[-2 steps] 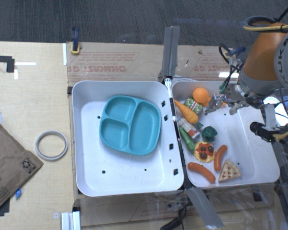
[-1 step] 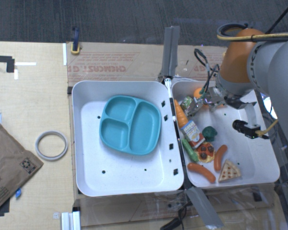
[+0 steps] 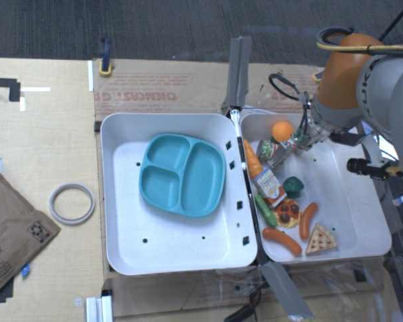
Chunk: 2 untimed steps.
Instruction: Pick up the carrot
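A: Where is the carrot (image 3: 251, 157) lying?
B: You're seeing it along the right bin's (image 3: 363, 247) left wall.
A: And the gripper (image 3: 299, 139)?
B: It's hanging just beside the orange (image 3: 281, 131); grip state, you cannot tell.

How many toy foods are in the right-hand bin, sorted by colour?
Orange: 2, the carrot and orange ball
Red: 2 sausages
Green: 2, the broccoli and green pod
Mixed colours: 3, the bottle, pizza slice and round pizza piece
Total: 9

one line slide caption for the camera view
Gripper poised by the orange, carrot lying against the right bin's left wall.
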Available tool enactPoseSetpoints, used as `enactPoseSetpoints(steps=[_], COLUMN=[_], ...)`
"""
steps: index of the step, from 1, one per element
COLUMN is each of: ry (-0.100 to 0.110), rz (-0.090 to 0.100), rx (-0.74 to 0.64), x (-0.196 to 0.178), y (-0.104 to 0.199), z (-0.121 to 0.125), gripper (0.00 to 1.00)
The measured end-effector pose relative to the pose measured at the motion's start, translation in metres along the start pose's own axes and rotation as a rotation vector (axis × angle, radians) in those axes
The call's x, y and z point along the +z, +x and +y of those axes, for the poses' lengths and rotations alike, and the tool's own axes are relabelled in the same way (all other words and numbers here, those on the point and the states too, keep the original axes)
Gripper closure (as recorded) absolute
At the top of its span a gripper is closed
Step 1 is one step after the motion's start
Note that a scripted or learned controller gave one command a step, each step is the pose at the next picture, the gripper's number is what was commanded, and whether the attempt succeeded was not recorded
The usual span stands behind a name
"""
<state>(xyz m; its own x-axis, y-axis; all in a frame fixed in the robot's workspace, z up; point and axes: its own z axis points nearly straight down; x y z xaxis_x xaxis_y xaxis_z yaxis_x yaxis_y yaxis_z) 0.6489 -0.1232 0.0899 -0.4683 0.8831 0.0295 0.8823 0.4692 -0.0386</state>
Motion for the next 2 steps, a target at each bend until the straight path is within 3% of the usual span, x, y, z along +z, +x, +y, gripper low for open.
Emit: enactPoseSetpoints(steps=[1,2], ry=[-0.015,-0.040], rz=[-0.020,-0.033], rx=[0.000,-0.010], x=[-0.009,-0.095], y=[-0.004,-0.075], z=[0.001,-0.071], gripper=[1.00,1.00])
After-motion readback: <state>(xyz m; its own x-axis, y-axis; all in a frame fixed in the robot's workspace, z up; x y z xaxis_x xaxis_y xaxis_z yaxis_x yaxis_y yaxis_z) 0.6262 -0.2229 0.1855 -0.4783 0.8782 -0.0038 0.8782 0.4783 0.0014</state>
